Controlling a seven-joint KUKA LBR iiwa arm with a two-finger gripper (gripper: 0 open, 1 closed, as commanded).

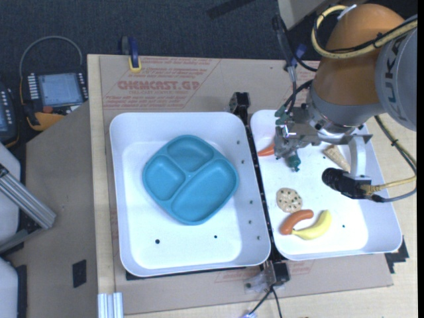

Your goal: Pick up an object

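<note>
from my remote station, nearest the camera in the right bin (pixel 377 240) i see a yellow banana (pixel 315 226) lying against an orange-red sausage (pixel 294 221), the two touching at the bin's near side. just beyond them sits a round speckled cookie (pixel 288 199). in the left bin (pixel 126 177) i see a blue divided plate (pixel 190 177) resting flat near the middle. farther on in the right bin, the gripper (pixel 292 159) points down over the white floor, between a small orange carrot-like piece (pixel 266 152) at the bin's left wall and a tan wedge (pixel 336 155) to the right; nothing shows between its fingers, and i cannot tell whether the jaws stand wide or narrow. the grey arm with its orange band (pixel 361 28) rises behind. beyond the bins lies the brown board (pixel 165 85) of the bench.
</note>
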